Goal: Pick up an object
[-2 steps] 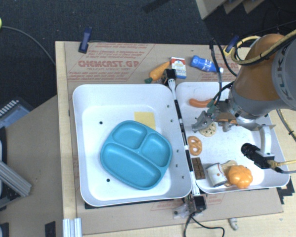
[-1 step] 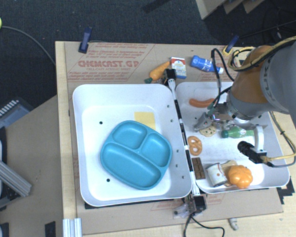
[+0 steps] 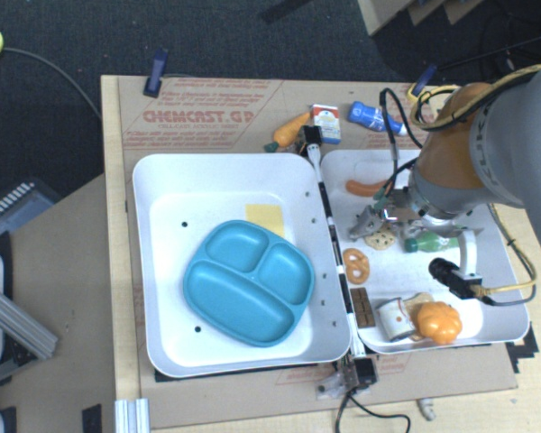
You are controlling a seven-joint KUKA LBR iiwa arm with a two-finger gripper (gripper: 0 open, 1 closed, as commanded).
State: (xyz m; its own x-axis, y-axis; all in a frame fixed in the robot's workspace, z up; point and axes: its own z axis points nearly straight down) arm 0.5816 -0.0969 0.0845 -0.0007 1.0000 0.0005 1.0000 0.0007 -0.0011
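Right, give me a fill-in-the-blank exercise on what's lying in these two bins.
1. The blue divided plate lies in the ____ bin.
2. The yellow square beside the plate lies in the ____ bin.
3. The pretzel lies in the ____ bin.
4. The colour of the round fruit near the right bin's front edge is ____.

Missing words: left; left; right; orange
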